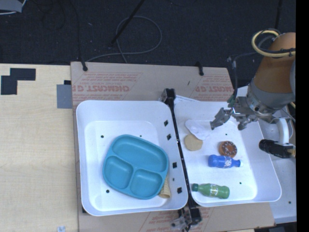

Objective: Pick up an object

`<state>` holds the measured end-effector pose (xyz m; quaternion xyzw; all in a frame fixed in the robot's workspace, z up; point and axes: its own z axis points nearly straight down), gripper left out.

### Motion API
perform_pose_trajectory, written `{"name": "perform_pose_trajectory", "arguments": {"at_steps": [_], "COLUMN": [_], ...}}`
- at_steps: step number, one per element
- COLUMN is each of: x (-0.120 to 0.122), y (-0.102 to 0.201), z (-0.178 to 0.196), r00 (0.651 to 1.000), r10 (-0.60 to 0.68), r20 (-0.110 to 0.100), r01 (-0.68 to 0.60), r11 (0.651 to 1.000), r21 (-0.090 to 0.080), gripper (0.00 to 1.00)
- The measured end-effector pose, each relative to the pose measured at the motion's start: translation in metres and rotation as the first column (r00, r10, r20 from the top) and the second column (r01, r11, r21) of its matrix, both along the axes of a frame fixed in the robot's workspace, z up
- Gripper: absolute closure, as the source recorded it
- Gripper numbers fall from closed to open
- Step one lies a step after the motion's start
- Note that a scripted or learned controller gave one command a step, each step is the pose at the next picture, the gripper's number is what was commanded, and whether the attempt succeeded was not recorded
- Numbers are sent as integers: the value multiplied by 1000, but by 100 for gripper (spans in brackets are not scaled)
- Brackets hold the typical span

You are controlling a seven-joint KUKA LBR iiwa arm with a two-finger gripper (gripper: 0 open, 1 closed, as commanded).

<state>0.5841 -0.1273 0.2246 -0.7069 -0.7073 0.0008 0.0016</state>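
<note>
While the arm is reaching in from the right, the scene is reading as follows.

Gripper: hovering over the upper part of the right bin, fingers standing apart, nothing lying between them.
Arm: showing its orange band above the grey wrist, at the right bin's far corner.
Right bin: carrying five loose objects.
White piece: lying just left of the gripper's lower finger, touching the tan disc.
Tan disc: sitting near the divider between the bins.
Doughnut: resting below the gripper, brown with speckles, just above the blue bottle.
Blue bottle: lying on its side, cap pointing right.
Green bottle: lying on its side near the front wall.
Left bin: holding a blue tray, with a tan object peeking out at the tray's lower right edge.
Worktop: showing pale wood left of the bins.
</note>
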Motion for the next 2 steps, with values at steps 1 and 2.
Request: {"name": "perform_pose_trajectory", "arguments": {"at_steps": [1, 2], "x": [-3, 3], "y": [-9, -15], "z": [-55, -112], "r00": [1000, 1000], "r10": [-1, 0], "r20": [-4, -3], "r01": [1, 0], "r11": [1000, 1000], "r21": [0, 0], "gripper": [0, 0]}}
